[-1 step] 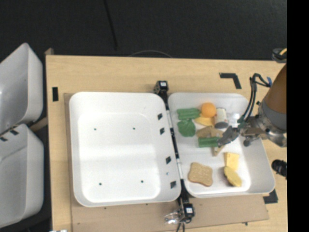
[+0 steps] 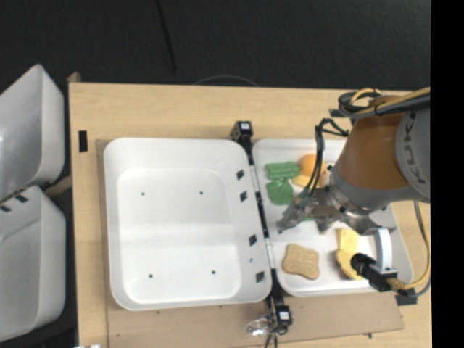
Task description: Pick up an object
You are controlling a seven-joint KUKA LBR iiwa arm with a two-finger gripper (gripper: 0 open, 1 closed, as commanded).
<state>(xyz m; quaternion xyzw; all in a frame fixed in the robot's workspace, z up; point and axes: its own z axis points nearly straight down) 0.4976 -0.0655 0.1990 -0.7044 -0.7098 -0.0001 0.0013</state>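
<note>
The gripper (image 2: 296, 216) hangs low over the middle of the right bin (image 2: 406, 256), its dark fingers splayed toward the divider between the 2 bins; whether they are spread or closed I cannot tell from this slant, and nothing shows between them.

The nearest candidates lie up-view of the fingertips: a green block (image 2: 281, 170) with its long axis running left to right, and just below it a second green piece (image 2: 279, 191), which sits almost touching the fingertips. An orange ball-like object (image 2: 309, 164) rests beside the green block, partly behind cables. Down-view of the gripper lies a tan bread-slice toy (image 2: 301, 261), near but clearly apart from the fingers, its long axis roughly left to right. A yellow banana-like object (image 2: 348, 252) lies to the right of the bread, partly under the arm's fittings.

Count: 2 green pieces, 1 orange object, 1 bread slice, 1 yellow object (5 things in all, all in the right bin). The left bin (image 2: 116, 216) is the other white tray.

My judgement: the lower green piece is the closest target, needing only a short shift up-view.
</note>
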